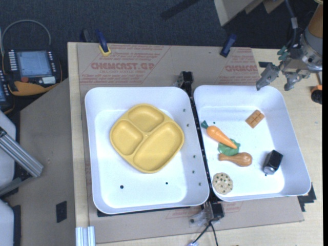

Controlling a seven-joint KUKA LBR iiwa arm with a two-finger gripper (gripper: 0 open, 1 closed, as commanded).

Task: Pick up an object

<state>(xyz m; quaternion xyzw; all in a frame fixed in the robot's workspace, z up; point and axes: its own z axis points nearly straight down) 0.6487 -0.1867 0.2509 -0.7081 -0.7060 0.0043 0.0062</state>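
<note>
**Gripper open and empty above the right bin's far right corner**

Nearest the camera in the right bin (292, 137), a round speckled cookie (222, 183) lies at the near left corner, partly over the rim. Farther in, a small black block (272, 161) sits close to the right edge. Left of it, a brown drumstick (236, 159) lies just beside a green piece (228, 145), and an orange carrot (221, 136) rests across that green piece, its leafy end toward the bin's left edge. Beyond these, a small tan block (254, 119) lies tilted, apart from the rest, toward the far right part of the bin.

In the left bin (97, 137), a yellow divided plate (147, 137) with three compartments sits near the middle.

Farthest off, the gripper (277, 82) hovers at the right bin's far right corner, its two fingers spread wide with nothing between them.
</note>
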